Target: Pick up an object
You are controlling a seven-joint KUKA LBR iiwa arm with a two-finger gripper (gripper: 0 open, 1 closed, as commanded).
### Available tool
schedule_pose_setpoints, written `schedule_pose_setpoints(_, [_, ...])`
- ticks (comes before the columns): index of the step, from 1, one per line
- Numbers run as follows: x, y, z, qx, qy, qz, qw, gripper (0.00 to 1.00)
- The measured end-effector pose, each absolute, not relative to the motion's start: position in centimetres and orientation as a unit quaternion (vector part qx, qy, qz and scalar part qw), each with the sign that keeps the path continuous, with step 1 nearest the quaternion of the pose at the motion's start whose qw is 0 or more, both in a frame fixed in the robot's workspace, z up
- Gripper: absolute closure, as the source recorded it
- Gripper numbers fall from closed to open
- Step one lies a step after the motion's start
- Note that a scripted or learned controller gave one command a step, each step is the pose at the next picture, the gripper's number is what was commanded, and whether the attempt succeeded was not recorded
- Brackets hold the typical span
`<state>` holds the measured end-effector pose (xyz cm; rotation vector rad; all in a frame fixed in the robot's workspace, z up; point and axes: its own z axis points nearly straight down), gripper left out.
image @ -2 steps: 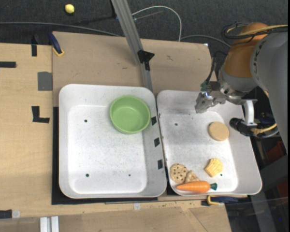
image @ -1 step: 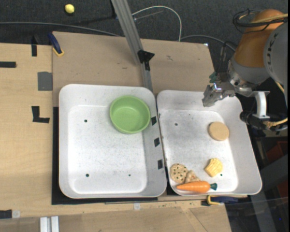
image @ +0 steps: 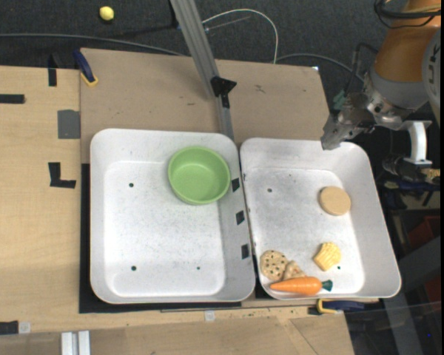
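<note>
Right bin (image: 370,191): four foods; left: one bowl (image: 199,174).

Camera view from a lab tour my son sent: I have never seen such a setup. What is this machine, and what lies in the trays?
It is a single picture from a fixed camera above the bench, looking down at a slant. The robot arm reaches in from the right; its gripper hangs over the far edge of the right bin, holding nothing visible. That bin contains a round tan piece, a yellow toy food, a cookie and a toy carrot. The left bin holds a green bowl.
</note>
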<state>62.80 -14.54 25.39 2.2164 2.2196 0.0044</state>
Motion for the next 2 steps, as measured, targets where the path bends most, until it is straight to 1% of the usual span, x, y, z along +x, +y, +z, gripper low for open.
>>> schedule_pose_setpoints(1, [62.2,-9.2,23.9,0.705,0.709,-0.0006,-0.001,1.00])
schedule_pose_setpoints(2, [61.9,-3.2,22.7,0.705,0.710,-0.0004,-0.002,1.00])
